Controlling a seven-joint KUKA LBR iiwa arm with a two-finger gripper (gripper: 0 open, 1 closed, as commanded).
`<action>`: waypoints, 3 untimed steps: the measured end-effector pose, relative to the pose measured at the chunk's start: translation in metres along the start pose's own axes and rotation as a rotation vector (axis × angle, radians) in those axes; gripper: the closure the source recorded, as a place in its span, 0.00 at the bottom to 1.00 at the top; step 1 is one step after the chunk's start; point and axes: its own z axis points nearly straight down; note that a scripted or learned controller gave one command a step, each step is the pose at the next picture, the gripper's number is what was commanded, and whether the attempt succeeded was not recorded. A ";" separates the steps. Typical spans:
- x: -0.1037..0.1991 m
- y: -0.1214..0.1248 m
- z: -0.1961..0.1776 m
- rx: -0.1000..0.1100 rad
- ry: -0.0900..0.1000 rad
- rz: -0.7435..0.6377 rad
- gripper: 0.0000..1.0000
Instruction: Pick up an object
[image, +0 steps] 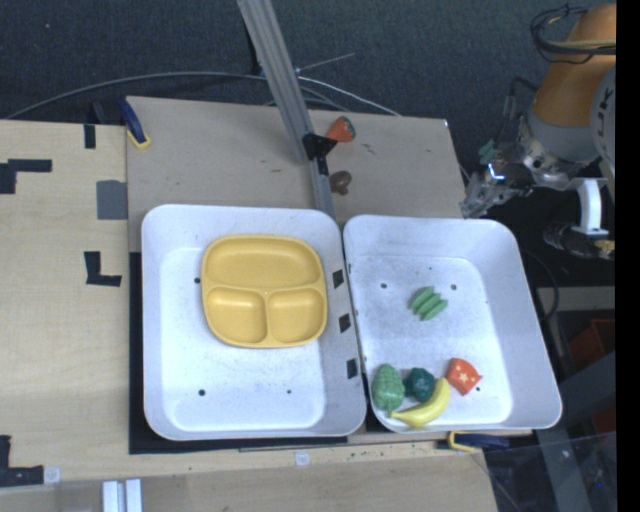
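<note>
From my seat I see the arm (575, 90) folded back at the upper right of the camera view, outside the bins. Its orange band sits at the top corner, the grey wrist bends down and to the left below it, and the gripper (483, 193) hangs just past the far right corner of the right bin (520, 300), over the dark gap beside the bench. It is tilted toward the bin's corner but not over the bin floor. Whether the tool is released or clenched, I cannot tell; it is too small and cluttered at that spot. I see nothing held beneath it.

The 2 bins lie side by side, rims touching in the middle. The left bin (170, 380) holds a yellow 3-compartment plate (265, 290), lying flat in the far half of the bin.

The pickable things are all in the right bin. A green ridged piece, like a bundle of beans (428, 302), lies alone near the middle of the floor. The other 4 crowd the near edge: a light green bumpy vegetable (387, 384), a dark green round piece (419, 382) just beside it, a yellow banana (428, 407) curving under both and touching them, and a red-orange piece (462, 375) just to the right of the banana's tip.

All 5 lie well apart from the gripper.
</note>
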 end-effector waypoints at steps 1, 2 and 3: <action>0.001 0.001 -0.020 0.003 0.001 0.001 1.00; 0.056 -0.015 -0.018 0.006 0.003 -0.003 1.00; 0.112 -0.025 -0.021 0.007 0.003 -0.004 1.00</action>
